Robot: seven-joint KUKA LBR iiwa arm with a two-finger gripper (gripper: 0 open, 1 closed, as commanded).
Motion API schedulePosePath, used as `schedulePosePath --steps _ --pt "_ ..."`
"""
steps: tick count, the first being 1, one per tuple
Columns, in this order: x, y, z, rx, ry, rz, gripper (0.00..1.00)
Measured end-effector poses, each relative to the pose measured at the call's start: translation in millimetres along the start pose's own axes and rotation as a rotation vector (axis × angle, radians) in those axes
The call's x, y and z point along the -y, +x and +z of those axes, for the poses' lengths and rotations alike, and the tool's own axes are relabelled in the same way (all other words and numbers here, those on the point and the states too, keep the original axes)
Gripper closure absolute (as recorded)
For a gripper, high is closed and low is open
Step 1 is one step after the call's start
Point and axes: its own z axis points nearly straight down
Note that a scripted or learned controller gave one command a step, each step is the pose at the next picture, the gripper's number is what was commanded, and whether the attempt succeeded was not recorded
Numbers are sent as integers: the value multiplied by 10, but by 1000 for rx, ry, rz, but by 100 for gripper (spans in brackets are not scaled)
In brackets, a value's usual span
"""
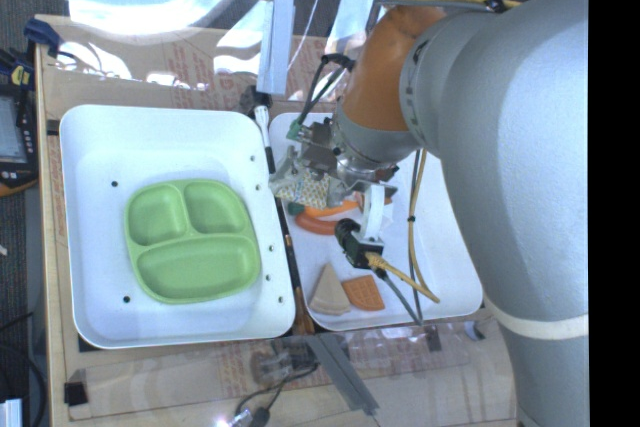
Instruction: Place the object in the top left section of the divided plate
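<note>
The green divided plate lies in the left bin; its top left section, the smaller compartment nearest the bin's far left, holds nothing. In the right bin, directly right of the plate across the bins' shared walls, the claw hangs low over an orange object. Whether the claw is spread or pinching anything cannot be told. A tan wedge and orange piece lie nearer the camera. Judgement: delivery requires leftward travel.
</note>
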Motion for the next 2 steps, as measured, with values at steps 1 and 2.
schedulePosePath --steps 1,2 --pt "250 834 -502 2 -7 -181 100" --pt "348 1521 -282 4 -8 -188 100"
